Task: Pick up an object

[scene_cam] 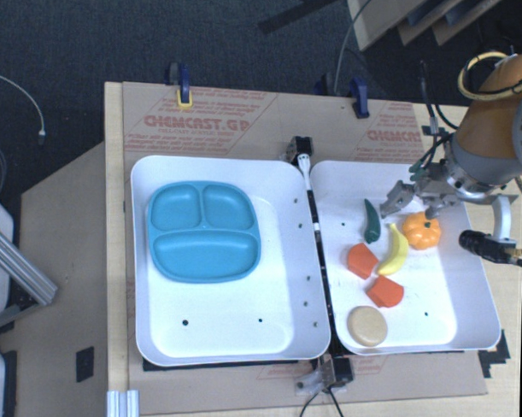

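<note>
Right bin, toys packed close: orange pumpkin touching banana, green pepper just beside. A descending hand risks nudging neighbours or pinching two. Arm reaches from right, wrist bent down over the pumpkin; whether the hand is open cannot be told.

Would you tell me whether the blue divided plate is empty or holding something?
Empty: the blue divided plate shows bare blue in all three compartments.
</note>
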